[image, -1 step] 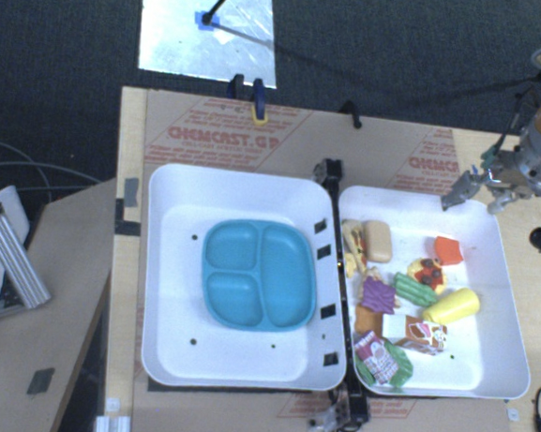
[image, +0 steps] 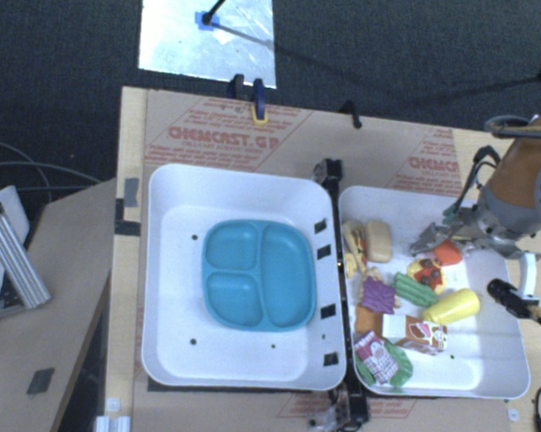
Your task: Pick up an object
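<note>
Two white bins are seen on the bench. In the left bin (image: 169, 249) a blue tray (image: 258, 273) with three compartments is placed flat near the middle. The right bin (image: 502, 367) is filled with small objects: a tan bun (image: 379, 239) near the back, a purple piece (image: 377, 294), a green piece (image: 414, 291), a yellow item (image: 453, 305) and a packet (image: 382, 359) at the front edge. An orange object (image: 447, 253) is located at the back of this bin, beside a small red and yellow toy (image: 426, 270). The arm (image: 527, 186) is reached in from the right, and the gripper (image: 435, 239) is lowered just over the orange object. Whether the object is grasped cannot be told, because the tips are too small and blurred.
</note>
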You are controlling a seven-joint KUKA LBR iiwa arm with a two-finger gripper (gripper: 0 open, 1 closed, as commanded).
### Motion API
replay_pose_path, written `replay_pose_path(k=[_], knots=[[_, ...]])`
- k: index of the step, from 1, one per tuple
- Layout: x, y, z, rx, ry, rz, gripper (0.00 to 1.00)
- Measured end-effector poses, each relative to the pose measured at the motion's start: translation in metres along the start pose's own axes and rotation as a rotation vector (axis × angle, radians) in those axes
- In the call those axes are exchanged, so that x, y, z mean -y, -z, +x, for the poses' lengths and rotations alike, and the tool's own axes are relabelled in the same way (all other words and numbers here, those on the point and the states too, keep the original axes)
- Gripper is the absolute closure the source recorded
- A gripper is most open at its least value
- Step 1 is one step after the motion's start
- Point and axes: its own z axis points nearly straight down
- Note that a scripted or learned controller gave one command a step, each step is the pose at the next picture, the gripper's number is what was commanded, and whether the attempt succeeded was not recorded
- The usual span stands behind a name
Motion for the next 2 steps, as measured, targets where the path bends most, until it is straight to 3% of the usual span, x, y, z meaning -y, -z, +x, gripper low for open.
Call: replay_pose_path(k=[1,2], knots=[[-0.004,0.018,-0.001,0.004,0.004,-0.011,1.00],[0.014,0.008,0.066,0.004,0.008,-0.011,1.00]])
